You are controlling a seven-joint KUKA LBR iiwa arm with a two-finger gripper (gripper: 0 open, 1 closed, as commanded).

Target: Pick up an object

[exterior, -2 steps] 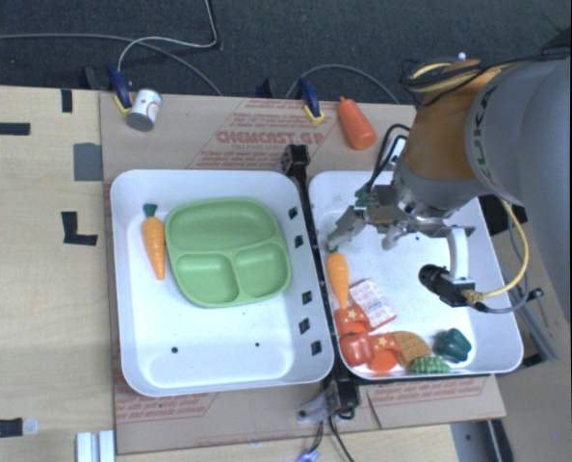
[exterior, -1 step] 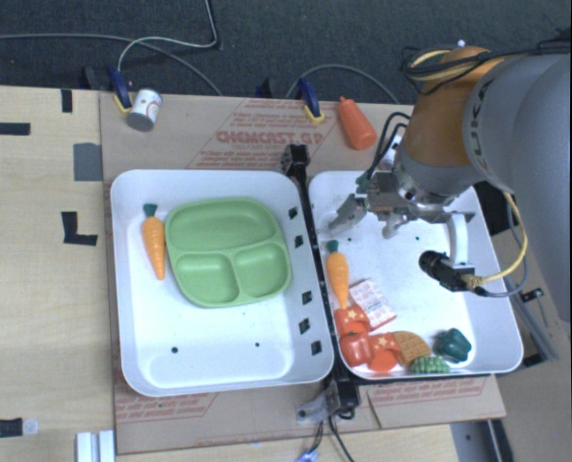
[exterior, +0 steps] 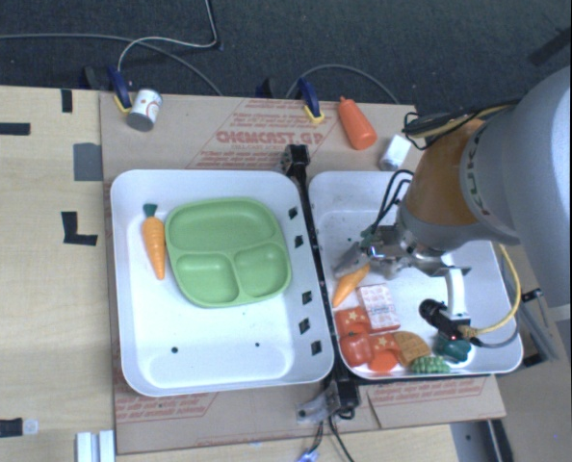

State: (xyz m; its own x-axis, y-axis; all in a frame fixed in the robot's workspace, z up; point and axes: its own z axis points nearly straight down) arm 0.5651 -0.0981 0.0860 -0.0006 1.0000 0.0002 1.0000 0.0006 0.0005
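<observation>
Pincer [exterior: 368, 250] is hanging low in the right bin [exterior: 498, 359], its tip just above the orange wedge [exterior: 350, 285]; whether it is spread or closed, I cannot tell, and nothing is showing in its grip. Judging by that, the pick is not yet done: a grasp and a lift are remaining. Candidate objects are lying close by in the same bin: the wedge, a red-and-white packet [exterior: 377, 306], red pieces [exterior: 356, 347] and a green item [exterior: 429, 363]. A carrot [exterior: 154, 243] is lying beside the green tray [exterior: 230, 250] in the left bin [exterior: 209, 369]. Arm [exterior: 517, 176] is reaching in from the right, wrist bending down toward the bin's left side.
</observation>
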